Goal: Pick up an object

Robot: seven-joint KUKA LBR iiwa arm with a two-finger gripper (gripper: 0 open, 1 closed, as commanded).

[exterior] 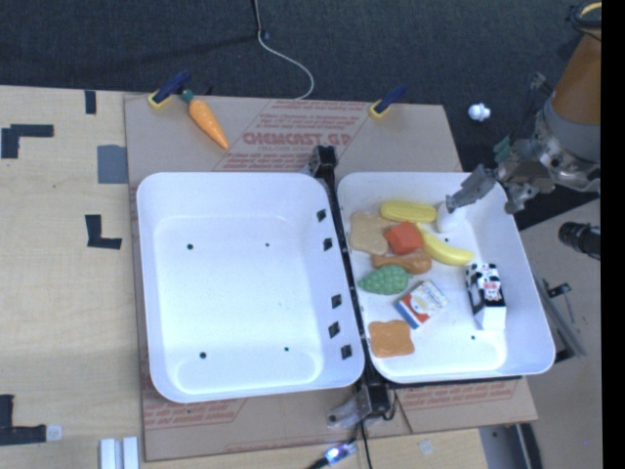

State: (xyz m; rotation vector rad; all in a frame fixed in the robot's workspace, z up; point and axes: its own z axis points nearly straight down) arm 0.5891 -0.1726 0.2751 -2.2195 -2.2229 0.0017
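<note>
The gripper (485, 188) hangs over the far right corner of the right bin (522, 262), and whether it is open or closed cannot be told at this angle; nothing shows between its tips. Below it, in that bin's far half, lie a yellow piece (407, 211), a banana (447, 252), a red block (404, 237) and a tan slice (368, 232). A green lump (383, 281), a small carton (421, 304) and an orange slice (391, 337) sit nearer the front edge. A black-and-white cow figure (485, 296) stands by the right wall. A toy carrot (207, 122) lies on the cardboard beyond the left bin (156, 262).
</note>
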